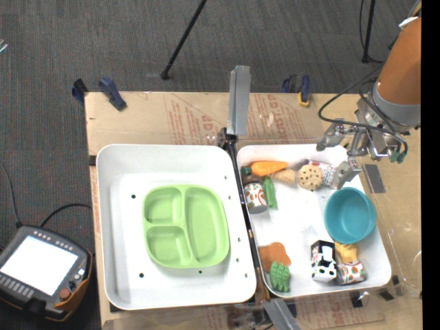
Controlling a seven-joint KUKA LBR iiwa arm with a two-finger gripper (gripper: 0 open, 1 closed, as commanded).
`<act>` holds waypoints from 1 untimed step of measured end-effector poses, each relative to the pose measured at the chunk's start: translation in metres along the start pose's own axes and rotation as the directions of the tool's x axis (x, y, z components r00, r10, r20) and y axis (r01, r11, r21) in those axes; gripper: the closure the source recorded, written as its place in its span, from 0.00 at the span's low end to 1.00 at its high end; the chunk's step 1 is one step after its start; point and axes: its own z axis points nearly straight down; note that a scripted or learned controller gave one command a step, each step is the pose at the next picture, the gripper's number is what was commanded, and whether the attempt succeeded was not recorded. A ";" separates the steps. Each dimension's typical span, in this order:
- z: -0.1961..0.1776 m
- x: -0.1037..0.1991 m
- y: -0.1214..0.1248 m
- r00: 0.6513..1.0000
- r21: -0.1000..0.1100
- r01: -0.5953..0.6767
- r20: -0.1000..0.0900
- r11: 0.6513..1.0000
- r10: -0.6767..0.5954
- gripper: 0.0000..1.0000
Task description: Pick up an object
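The gripper [349, 158] hung open and empty at the right bin's [302, 289] far edge, just beside the cookie [310, 177]. This looked like the approach step; next it needed to descend over 1 item. Nearer lay a cow-print carton [322, 262] and teal bowl [350, 215]. The left bin [117, 184] held a green tray [185, 226].

We look down at a slant from one fixed camera above the bench [158, 119], far enough back to take in both white bins [113, 184] and surrounding floor [103, 33].
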 end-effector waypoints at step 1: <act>0.121 0.074 0.045 0.998 -0.004 0.069 -0.014 0.998 -0.069 0.00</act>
